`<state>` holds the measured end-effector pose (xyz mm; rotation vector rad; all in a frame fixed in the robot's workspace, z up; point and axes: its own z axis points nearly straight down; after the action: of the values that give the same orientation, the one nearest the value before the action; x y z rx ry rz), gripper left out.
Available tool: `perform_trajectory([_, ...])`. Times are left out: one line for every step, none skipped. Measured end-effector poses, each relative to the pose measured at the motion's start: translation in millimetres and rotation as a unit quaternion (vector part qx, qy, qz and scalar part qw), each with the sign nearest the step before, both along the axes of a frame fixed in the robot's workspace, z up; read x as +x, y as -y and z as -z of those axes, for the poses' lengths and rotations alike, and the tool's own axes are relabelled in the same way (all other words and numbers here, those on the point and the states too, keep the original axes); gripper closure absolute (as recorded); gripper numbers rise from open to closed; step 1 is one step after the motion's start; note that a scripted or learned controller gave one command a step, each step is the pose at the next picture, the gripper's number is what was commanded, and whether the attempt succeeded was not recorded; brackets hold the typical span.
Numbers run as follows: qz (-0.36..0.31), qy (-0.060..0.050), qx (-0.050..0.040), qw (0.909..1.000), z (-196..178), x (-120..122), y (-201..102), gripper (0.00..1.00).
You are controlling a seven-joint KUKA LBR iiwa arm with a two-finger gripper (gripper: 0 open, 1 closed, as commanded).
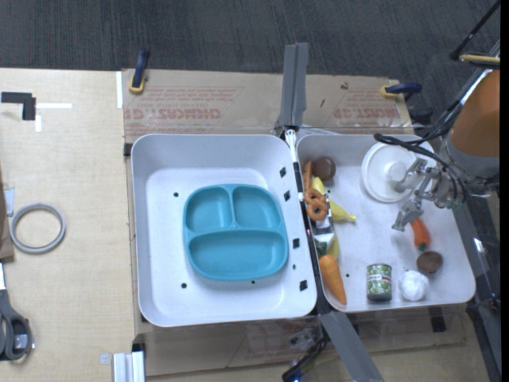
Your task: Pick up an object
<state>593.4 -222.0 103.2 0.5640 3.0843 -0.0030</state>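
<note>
The tool (pixel 411 210) hangs low in the right bin (pixel 461 293) with its fingers a little apart and nothing between them, just beside a small carrot (pixel 420 232) that lies at its lower side and just right of a white bowl (pixel 386 171). Below that carrot sit a brown ball (pixel 429 262) and a white lump (pixel 413 285) — left of the lump, a green-labelled can (pixel 379 282). The left bin (pixel 151 213) holds a blue divided plate (pixel 235 231).
</note>
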Motion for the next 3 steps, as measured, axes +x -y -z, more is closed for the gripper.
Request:
perform_trajectory([0.080, 0.003, 0.0014, 0.9968, 5.2, -5.3, -0.4, 0.00])
perform_trajectory([0.123, 0.005, 0.0017, 0.9924, 5.4, -11.9, -0.8, 0.00])
perform_trajectory([0.142, 0.004, 0.0002, 0.9899, 5.4, -10.2, -5.3, 0.00])
